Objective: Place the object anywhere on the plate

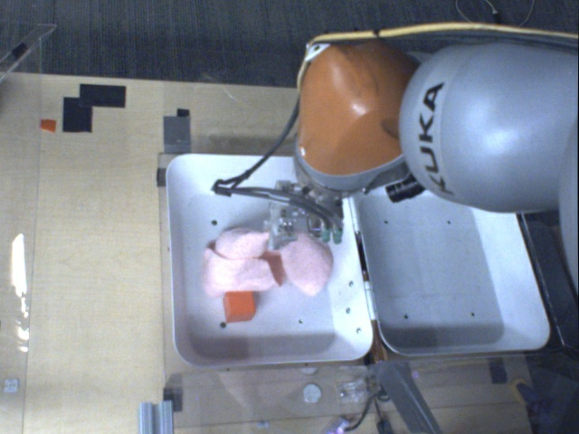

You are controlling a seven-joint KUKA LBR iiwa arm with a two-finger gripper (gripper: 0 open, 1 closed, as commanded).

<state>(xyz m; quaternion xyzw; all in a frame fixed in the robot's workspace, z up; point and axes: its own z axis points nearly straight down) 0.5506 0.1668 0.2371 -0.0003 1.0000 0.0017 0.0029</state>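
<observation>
- We are looking down on the left bin (185,269), where a pale pink plate (237,259) is lying with an orange block (240,306) touching its 6 o'clock edge.
- A second pink piece (308,267) is lying just beside the plate at its 3 o'clock side, with a small reddish thing (275,268) between the two; we cannot tell what that one is.
- The hand (303,225) is hanging over the bin at about 1 o'clock from the plate, low above the second pink piece, likely because the arm (470,125) is reaching in from the right.
- We cannot tell how the hand is set, nor whether it is carrying anything.
- We are judging the block to be the task's object: it is resting at the plate's rim, not clearly on it.
- The right bin (452,333) is lying beside, across the shared edge.
</observation>
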